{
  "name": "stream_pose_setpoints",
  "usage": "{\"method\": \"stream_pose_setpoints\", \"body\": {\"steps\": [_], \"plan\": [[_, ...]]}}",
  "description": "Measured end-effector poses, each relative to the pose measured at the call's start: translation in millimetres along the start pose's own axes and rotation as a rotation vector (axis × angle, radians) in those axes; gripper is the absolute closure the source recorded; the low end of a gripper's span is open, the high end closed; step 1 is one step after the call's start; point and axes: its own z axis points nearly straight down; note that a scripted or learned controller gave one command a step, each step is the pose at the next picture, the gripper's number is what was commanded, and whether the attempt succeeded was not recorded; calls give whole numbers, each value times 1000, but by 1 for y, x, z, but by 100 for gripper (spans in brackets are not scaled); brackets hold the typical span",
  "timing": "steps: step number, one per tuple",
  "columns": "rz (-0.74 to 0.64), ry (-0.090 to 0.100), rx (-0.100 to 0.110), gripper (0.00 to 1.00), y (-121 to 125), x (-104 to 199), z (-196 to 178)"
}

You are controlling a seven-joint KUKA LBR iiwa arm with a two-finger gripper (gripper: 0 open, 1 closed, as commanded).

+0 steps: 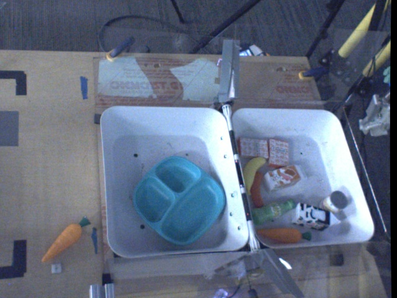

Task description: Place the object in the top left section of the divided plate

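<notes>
Blue divided plate [179,200] in left bin [118,135], sections bare. Candidate objects, yellow banana [251,169] among them, crowd right bin [322,126], right of plate. Gripper state: cannot tell.

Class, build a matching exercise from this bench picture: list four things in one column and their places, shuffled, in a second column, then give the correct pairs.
Things:
1. teal divided plate
2. toy carrot
3. green bottle
4. blue tape strip

Places:
A. right bin
B. bench, left of the bins, near edge
C. left bin
D. bench, left of the cardboard, far side

Pairs: 1-C, 2-B, 3-A, 4-D
</notes>
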Motion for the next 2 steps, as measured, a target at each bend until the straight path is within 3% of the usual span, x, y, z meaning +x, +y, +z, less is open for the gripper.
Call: {"method": "stream_pose_setpoints", "body": {"steps": [1,2], "plan": [[-267,0,-2,100,-18,12,138],[-29,1,1,100,-31,81,211]]}}
